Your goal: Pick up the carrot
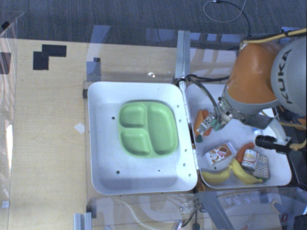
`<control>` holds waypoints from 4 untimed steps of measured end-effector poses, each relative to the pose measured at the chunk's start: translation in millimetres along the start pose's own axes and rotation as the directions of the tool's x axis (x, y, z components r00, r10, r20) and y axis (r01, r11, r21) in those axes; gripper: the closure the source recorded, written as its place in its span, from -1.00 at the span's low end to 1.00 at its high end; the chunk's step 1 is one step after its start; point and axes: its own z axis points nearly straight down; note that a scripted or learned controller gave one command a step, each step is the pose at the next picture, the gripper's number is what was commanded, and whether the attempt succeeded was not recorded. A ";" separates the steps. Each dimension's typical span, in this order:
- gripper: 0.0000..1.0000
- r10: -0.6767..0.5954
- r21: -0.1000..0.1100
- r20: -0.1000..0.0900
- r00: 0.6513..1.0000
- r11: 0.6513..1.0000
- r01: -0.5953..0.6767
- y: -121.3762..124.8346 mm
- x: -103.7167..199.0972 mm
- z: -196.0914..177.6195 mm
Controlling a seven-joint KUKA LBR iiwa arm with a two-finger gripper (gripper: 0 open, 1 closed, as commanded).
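Here the gripper sits low in the right bin, right at the carrot (how its grip stands, I cannot tell).

Pale matt wood-look bench; smooth white plastic bins, faintly glossy; green plastic tray, satin sheen; glossy orange band on the arm; far floor, ribbed dark carpet.

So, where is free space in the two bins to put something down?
Left bin: bare white floor around the green tray, widest along its near edge. Right bin: crowded, with gripper over the carrot and bananas and packets in front.
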 end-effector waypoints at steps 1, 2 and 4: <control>1.00 -0.002 -0.006 0.004 1.000 1.000 0.002 2.2 -0.7 -11.4; 1.00 -0.347 -0.001 0.001 0.938 0.938 0.347 -12.5 -22.4 14.8; 1.00 -0.815 0.000 0.007 0.579 0.579 0.815 15.3 -47.9 -19.4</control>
